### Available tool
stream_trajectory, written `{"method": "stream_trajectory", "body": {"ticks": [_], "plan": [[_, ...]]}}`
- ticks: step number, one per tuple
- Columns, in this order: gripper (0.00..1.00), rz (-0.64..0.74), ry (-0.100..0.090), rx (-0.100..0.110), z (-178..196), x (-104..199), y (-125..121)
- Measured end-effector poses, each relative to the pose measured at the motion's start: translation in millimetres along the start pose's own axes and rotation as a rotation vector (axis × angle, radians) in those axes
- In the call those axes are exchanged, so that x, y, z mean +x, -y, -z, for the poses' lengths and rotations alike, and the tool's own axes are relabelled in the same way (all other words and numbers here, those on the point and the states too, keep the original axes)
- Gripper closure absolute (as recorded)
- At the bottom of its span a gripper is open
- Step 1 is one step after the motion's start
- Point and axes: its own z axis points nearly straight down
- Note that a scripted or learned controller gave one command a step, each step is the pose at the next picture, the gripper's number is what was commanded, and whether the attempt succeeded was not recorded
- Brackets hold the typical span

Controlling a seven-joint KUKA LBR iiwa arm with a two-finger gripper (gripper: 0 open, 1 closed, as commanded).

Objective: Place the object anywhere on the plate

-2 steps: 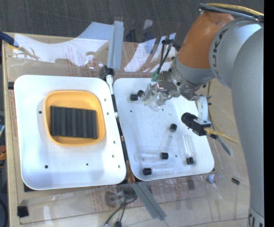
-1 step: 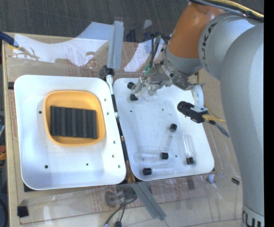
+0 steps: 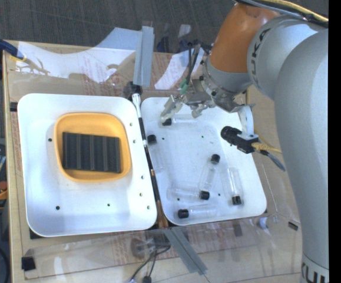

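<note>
The yellow plate (image 3: pixel 91 124) lies in the left bin (image 3: pixel 40 199) and carries a dark ridged insert (image 3: pixel 92 152). Several clear tubes with black caps lie in the right bin (image 3: pixel 185 152), among them a tube (image 3: pixel 209 171) in the middle, a tube (image 3: pixel 234 186) near the right wall and a tube (image 3: pixel 201 214) by the front wall. My gripper (image 3: pixel 183 106) hangs low over the right bin's far left corner. Just under it lies a black-capped tube (image 3: pixel 168 121). I see nothing held.
A loose black cap (image 3: pixel 151 139) rests near the divider between the bins. A black connector with an orange cable (image 3: pixel 239 138) juts from the arm over the right bin. Papers and a grey bar (image 3: pixel 143 55) lie behind the bins.
</note>
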Motion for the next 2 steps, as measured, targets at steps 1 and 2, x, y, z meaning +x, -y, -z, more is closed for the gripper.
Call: {"method": "stream_trajectory", "body": {"ticks": [1, 2], "plan": [[0.0, -0.016, 0.0, 0.001, -38.9, 65.4, -41.1], [0.0, -0.03, 0.0, 0.0, -20.4, 116.9, -46.5]]}}
